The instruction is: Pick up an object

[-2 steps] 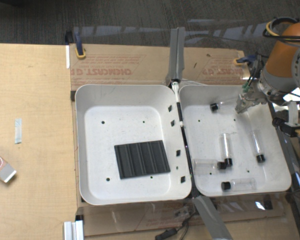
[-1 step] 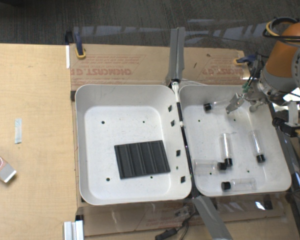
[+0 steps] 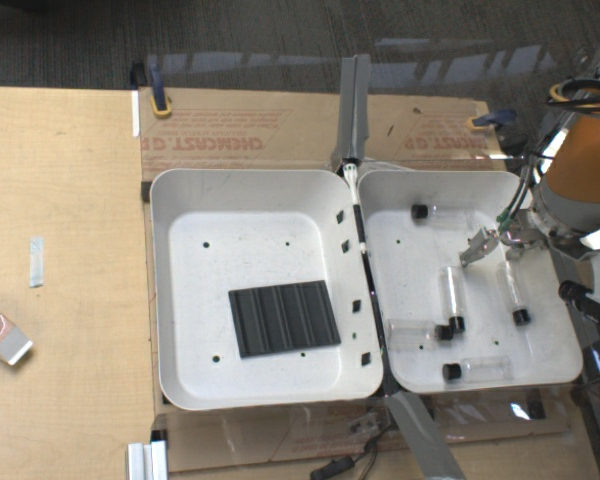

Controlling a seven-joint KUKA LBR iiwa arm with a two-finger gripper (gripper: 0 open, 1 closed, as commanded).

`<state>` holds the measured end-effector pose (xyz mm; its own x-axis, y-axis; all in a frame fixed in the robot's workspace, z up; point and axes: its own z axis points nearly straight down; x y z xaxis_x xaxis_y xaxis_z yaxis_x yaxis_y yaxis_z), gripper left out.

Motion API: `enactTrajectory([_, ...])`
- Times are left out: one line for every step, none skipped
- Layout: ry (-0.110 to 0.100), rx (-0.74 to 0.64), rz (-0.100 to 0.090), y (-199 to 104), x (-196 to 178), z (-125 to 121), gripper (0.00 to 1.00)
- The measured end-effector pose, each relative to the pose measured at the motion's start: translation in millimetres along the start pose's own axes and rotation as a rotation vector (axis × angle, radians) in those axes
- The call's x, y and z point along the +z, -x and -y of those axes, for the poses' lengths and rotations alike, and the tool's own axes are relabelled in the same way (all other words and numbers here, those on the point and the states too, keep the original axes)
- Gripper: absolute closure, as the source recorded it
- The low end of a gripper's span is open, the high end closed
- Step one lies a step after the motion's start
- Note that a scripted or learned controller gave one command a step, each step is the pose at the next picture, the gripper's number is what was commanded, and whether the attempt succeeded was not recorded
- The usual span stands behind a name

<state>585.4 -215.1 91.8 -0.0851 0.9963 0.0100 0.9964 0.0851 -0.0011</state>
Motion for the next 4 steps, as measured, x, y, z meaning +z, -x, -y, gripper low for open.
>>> enactTrajectory([-0.001, -0.156, 0.003, -3.0, 0.7, 65.1, 0.0])
enactTrajectory([0.0, -0.206, 0.009, -23.1, 0.8, 106.5, 0.0])
enactTrajectory([-0.001, -0.211, 0.009, -77.7, 2.0, 96.0, 0.0])
enactTrajectory([0.001, -0.206, 0.011, -76.4, -6.7, 95.4, 1.0])
